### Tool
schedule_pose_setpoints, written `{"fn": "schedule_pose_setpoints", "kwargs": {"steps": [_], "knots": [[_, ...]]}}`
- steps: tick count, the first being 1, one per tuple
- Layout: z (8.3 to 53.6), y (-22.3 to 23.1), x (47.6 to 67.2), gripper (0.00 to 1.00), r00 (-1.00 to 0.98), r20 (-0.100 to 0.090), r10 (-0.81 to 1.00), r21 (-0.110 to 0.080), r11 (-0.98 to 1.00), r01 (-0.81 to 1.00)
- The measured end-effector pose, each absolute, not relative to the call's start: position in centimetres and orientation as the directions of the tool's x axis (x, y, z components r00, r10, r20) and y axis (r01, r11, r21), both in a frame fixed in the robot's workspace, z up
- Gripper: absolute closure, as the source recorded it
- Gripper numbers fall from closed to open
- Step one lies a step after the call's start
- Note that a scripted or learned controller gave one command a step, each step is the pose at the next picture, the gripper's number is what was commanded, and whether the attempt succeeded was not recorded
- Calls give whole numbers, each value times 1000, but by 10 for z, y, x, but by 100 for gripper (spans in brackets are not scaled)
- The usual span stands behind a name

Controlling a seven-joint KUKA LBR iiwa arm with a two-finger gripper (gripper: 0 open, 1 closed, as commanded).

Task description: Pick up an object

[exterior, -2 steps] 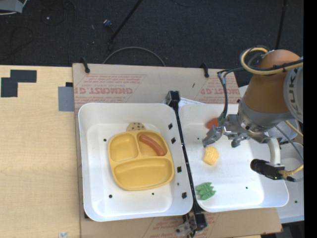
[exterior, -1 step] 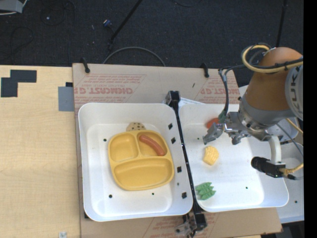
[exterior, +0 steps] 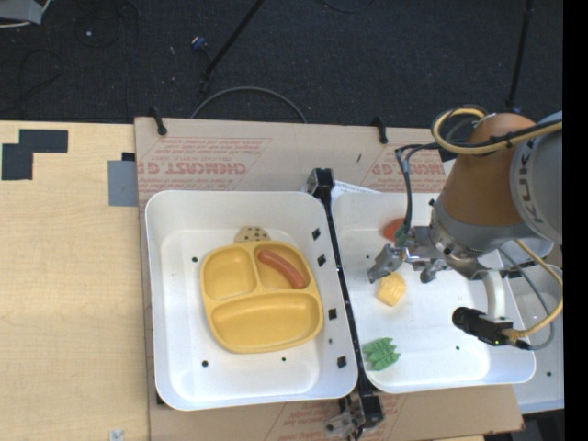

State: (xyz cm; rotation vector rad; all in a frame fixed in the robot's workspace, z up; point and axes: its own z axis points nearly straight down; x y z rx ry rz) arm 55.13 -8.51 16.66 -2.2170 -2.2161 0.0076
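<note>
Two white bins (exterior: 175,246) are carried on a pale wooden worktop (exterior: 64,283), lined with cardboard (exterior: 239,159) printed with mirrored lettering too faint to be read. Dark carpet (exterior: 276,44) with cables is seen behind. The tool (exterior: 407,266) is held just above a yellow corn piece (exterior: 391,290); its fingers are seen apart. "KUK" is read on the arm (exterior: 542,186).

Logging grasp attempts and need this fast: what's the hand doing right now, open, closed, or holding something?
Hand: open over the right bin, fingers spread, nothing between them; the yellow corn piece lies just below it.
</note>
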Motion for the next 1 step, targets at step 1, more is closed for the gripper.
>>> {"fn": "schedule_pose_setpoints", "kwargs": {"steps": [1], "knots": [[123,-88,549,0,1,2,1000,-8,-1,1000]]}}
